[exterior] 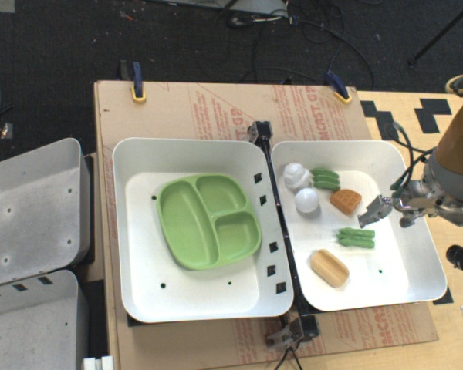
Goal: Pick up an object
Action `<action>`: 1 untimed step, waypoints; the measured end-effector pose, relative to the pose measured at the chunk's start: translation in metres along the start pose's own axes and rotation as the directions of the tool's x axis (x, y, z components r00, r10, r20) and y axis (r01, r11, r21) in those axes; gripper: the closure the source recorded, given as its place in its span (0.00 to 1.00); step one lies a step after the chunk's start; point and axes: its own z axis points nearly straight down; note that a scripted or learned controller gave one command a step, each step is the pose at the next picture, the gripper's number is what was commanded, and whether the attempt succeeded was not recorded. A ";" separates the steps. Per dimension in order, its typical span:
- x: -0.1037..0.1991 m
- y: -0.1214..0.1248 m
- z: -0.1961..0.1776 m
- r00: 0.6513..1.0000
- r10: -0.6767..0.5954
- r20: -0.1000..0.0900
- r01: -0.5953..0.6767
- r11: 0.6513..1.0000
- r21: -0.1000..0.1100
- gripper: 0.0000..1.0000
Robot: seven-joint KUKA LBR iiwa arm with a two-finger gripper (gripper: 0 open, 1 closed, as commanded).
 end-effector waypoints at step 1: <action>0.000 -0.001 0.043 1.000 0.002 -0.001 -0.002 1.000 0.003 0.00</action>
